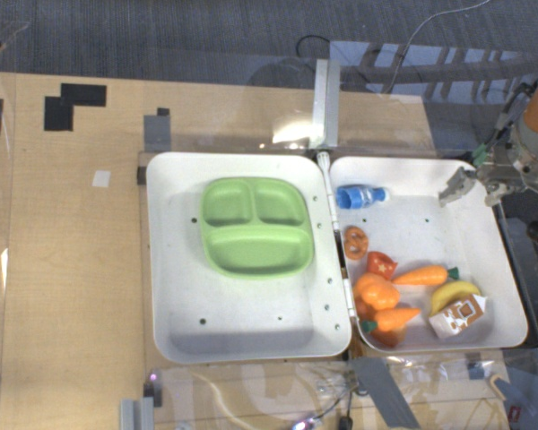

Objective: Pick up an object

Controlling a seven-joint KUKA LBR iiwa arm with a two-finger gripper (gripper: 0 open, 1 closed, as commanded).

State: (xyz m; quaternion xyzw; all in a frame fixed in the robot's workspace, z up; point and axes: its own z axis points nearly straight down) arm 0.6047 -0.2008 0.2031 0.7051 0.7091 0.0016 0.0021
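Candidates for the pick lay in the right bin [484, 227]: a blue bottle [360, 196] on its side near the upper left corner, a pretzel [355, 239] below it, then a cluster toward the near edge — red pepper [381, 263], orange [375, 290], two carrots [420, 276] [396, 318], banana [455, 295], small white carton [459, 316]. All sat well left of and below the gripper [472, 183], none touching it.

Gripper hung at the bin's upper right rim, over bare floor. Jaws looked spread, nothing between them; the view was slanted and small, so this reading is tentative.

Left bin [170, 267], far left of the jaws, held a green divided plate [255, 227].

Risks, as judged: the cluster was packed tight, pieces touching, so a descent there could wedge a finger on a neighbour or pinch two at once. The bottle, round and lying flat, could roll out of a closing grip. A drop straight down from here would close on nothing.
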